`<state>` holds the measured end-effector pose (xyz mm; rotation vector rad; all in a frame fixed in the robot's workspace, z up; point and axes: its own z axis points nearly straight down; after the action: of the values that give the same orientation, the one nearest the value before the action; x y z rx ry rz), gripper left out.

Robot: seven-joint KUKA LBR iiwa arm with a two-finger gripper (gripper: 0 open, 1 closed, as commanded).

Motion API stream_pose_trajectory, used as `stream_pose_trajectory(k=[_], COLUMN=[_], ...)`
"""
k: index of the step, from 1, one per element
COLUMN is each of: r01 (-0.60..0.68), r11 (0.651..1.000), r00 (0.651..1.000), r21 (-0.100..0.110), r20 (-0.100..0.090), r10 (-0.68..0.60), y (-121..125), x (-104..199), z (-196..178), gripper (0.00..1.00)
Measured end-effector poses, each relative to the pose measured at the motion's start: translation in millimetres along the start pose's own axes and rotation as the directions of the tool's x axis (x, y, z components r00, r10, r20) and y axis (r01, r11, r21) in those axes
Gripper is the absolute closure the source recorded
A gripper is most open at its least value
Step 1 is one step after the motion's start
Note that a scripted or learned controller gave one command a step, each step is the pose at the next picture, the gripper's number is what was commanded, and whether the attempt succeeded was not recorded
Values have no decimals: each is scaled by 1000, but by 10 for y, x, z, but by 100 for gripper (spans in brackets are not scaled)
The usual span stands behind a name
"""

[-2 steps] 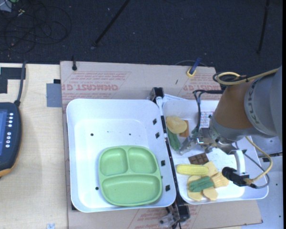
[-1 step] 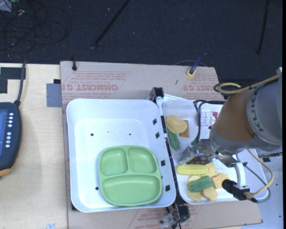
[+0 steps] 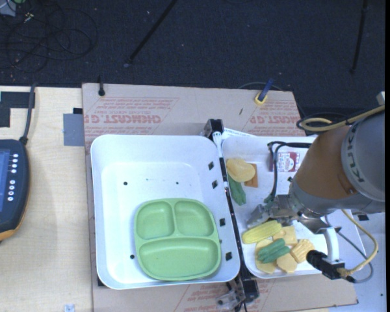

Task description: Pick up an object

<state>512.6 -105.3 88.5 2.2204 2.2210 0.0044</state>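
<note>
Bins (image 3: 110, 174), two, are sitting mid-frame: left holding one green three-part tray (image 3: 177, 238), right several plastic foods (image 3: 276, 242); gripper (image 3: 277, 207) state unclear.

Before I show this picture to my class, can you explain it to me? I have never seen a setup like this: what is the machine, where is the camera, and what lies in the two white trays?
The camera is fixed above the bench, looking down at a slant. The grey machine with the orange band is a robot arm, reaching in from the picture's right. Its job is to pick up an object. Two shallow white bins sit side by side. The left bin holds a green divided plate. The right bin holds toy food: a yellow corn cob, a green piece and other yellow pieces. The arm hangs over that pile, hiding its gripper, so I cannot tell if anything is held. A tablet-like controller lies at far left.
</note>
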Motion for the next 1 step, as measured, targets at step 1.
stream_pose_trajectory(k=[1], r01=[-3], r11=[1000], r00=[1000], r21=[8], r20=[-1], r10=[3], y=[-383], x=[196], z=[-26], gripper=[0])
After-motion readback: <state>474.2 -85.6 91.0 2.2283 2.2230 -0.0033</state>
